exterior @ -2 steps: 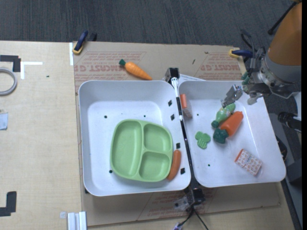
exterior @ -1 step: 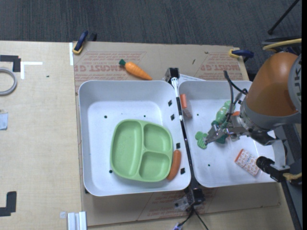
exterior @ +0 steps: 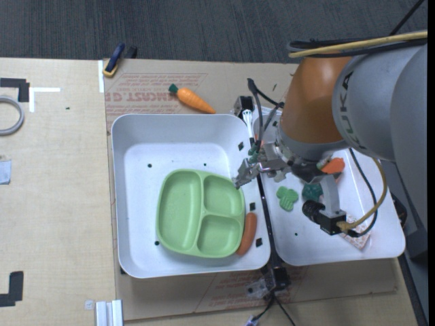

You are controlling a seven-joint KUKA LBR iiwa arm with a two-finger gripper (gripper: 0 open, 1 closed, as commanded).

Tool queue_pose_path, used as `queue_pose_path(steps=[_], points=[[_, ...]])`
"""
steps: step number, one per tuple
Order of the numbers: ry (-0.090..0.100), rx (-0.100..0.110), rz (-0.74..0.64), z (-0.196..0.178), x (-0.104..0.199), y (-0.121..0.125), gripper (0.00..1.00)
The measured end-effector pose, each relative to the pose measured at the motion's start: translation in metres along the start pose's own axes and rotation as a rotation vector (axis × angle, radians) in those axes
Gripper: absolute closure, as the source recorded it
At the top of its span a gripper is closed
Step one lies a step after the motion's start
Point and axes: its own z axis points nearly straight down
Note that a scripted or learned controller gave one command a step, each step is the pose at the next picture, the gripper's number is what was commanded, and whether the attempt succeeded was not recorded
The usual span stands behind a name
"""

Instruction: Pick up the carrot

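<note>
Orange carrot: we count one small orange plastic carrot with a green top (exterior: pixel 192 99), and it's lying on the brown cardboard sheet (exterior: pixel 153 87) beyond the far rim of the left bin, tilted, green end to the left.
Bins: two shallow white plastic bins, side by side and touching; we have the left bin (exterior: pixel 129 182) and the right bin (exterior: pixel 380 236).
Left bin contents: one pale green three-compartment plate (exterior: pixel 200 212), and one reddish-brown sausage-shaped toy (exterior: pixel 247 233) resting against the plate's right edge, near the bin's right wall.
Right bin contents: one green leafy toy (exterior: pixel 288 197), one darker teal toy (exterior: pixel 312 191) just beside it, and one orange piece (exterior: pixel 333 165) partly hidden under the arm.
Arm: one grey arm with an orange band (exterior: pixel 319 100), reaching in from the right and hanging over the seam between the bins.
Gripper: one two-finger gripper (exterior: pixel 253 170), sitting over the left bin's right edge, well apart from the carrot; we can't tell from here how it is set, and we see nothing in it.
Bench extras: one blue and yellow object (exterior: pixel 114 58) at the cardboard's far left corner.
</note>
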Motion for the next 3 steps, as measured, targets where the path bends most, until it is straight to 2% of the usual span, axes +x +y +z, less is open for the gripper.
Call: queue_pose_path(steps=[1, 2, 3], points=[[0.000, 0.002, -0.004, 0.028, 0.094, -0.043, 0.00], [0.000, 0.001, -0.002, 0.019, 0.093, -0.042, 1.00], [0.000, -0.001, 0.155, -0.040, 0.059, -0.047, 1.00]])
